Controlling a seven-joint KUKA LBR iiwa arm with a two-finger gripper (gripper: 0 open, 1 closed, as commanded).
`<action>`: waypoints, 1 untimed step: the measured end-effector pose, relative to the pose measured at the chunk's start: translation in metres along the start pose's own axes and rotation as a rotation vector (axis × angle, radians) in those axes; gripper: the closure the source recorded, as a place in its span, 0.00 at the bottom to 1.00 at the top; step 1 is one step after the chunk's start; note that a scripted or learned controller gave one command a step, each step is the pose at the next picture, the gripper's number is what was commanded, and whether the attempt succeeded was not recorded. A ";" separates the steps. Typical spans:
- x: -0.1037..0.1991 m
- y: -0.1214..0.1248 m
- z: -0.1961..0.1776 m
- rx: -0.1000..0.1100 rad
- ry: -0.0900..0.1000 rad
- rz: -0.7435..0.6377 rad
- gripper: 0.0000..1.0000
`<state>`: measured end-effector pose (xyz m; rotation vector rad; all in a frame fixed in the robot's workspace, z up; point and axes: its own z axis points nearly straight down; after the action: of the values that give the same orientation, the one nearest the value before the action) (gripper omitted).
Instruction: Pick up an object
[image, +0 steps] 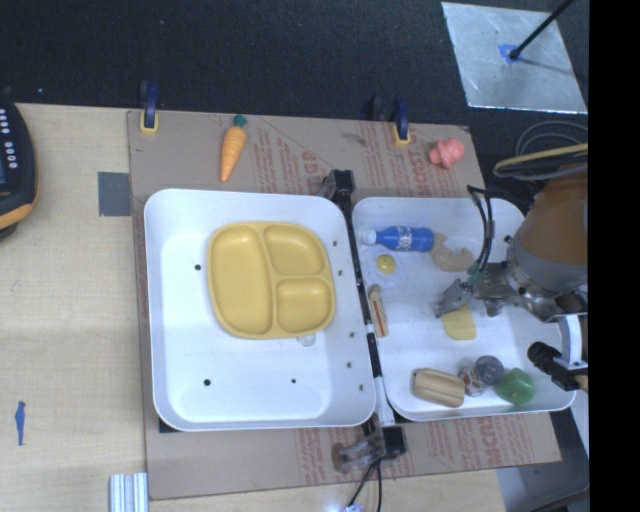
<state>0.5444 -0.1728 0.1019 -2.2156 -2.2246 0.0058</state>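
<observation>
Reaching in from the right: the arm (560, 235), grey with an orange band, over the right bin (400, 400).
Gripper: its tip (462, 298) sits low in the middle of the right bin, just above a pale yellow block (460, 324).
Fingers: dark and small against the bin floor; whether they are spread or pressed together cannot be told, and nothing shows between them.
Right bin, far side: a blue bottle (403, 239) lying on its side, a small yellow ball (386, 265) just near of it, a beige lump (452, 259) to its right.
Right bin, near side: a wooden cylinder (438, 387), a small round can (487, 372), a green object (517, 387), in a row from left to right.
Left bin (180, 390): a yellow divided plate (270, 278) lying flat.
Tabletop, far edge: a toy carrot (232, 149) on the left, a pink object (447, 152) on the right.
</observation>
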 end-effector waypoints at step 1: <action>0.028 -0.011 0.011 0.002 0.003 -0.003 0.00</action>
<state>0.5334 -0.1450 0.0910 -2.2095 -2.2252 0.0044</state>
